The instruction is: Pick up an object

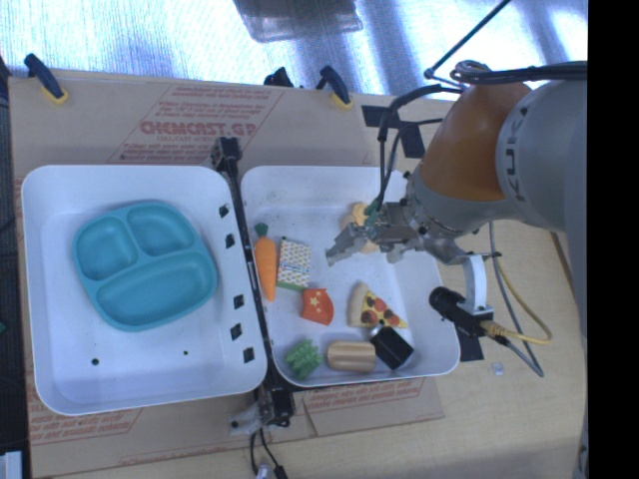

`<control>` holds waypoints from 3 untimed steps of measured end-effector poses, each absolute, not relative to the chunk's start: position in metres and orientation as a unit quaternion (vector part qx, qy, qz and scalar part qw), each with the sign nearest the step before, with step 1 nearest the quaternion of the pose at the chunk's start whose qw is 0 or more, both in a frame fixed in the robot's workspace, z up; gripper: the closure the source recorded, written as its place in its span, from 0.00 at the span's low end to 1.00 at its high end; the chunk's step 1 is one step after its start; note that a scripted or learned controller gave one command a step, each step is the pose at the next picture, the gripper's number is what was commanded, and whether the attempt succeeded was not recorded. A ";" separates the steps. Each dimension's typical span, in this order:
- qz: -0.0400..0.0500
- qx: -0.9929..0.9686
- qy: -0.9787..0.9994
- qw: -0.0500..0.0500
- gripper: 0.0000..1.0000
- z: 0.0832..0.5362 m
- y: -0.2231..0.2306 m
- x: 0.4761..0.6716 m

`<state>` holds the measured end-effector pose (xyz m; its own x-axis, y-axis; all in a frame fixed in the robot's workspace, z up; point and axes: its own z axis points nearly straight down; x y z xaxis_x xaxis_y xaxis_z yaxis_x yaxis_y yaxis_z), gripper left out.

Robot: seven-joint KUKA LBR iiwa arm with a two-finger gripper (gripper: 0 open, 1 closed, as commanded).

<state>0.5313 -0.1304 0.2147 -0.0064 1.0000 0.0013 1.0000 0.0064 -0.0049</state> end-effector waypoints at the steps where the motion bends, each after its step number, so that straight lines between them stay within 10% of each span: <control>1: -0.001 -0.730 -0.684 -0.001 0.00 0.094 -0.098 0.541; 2: 0.002 -0.669 -0.743 -0.001 0.00 0.093 -0.097 0.583; 3: 0.002 -0.667 -0.745 0.001 1.00 0.102 -0.094 0.583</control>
<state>0.5825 -0.0942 0.1018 -0.1090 0.9940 -0.0013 0.9940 0.1090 -0.0038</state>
